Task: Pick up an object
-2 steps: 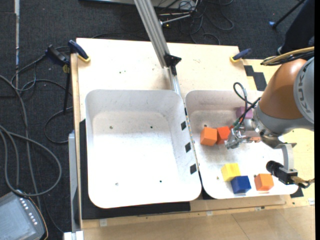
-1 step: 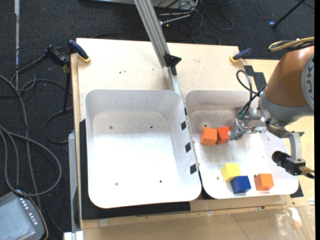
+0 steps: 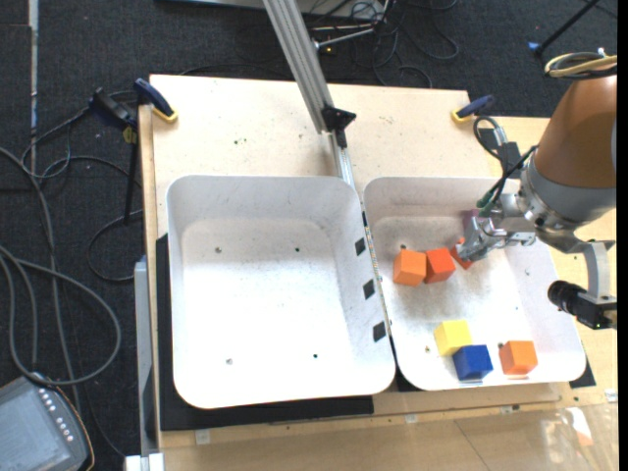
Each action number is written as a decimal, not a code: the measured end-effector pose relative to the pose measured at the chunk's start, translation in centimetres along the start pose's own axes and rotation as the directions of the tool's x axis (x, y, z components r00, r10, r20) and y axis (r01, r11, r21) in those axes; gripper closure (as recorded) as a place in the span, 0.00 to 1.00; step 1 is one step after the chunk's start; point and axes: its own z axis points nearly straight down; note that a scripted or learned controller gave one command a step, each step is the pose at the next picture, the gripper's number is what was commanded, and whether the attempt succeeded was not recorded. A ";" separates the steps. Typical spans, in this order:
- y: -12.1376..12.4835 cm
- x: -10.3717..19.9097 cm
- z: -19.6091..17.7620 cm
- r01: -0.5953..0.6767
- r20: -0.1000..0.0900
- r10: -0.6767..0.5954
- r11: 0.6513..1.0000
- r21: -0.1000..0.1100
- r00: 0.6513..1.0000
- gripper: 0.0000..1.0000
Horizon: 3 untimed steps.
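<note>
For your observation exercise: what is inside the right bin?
Inside the right bin: two orange blocks side by side, a yellow block, a blue block, another orange block. The gripper reaches in; the arm covers the bin's right part.

bright even overhead light, soft shadows, slight glare on white bins

My tabletop is pale, speckled wood, set on a dark carpeted floor. Blue-and-yellow clamps grip its far corners, one at the left and one at the right. A slanted aluminium strut comes down from the top to a black bracket (just behind where my two bins meet). Black cables loop across the floor at left, and a grey handheld control pendant lies in the bottom-left corner.
</note>
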 end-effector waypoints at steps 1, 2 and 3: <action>0.2 0.0 -5.3 -0.001 0.000 0.001 1.000 0.000 1.000 1.00; 3.3 5.1 -4.6 0.003 -0.001 -0.003 1.000 0.004 1.000 1.00; 6.7 9.4 -2.1 0.003 -0.001 -0.003 1.000 0.005 1.000 1.00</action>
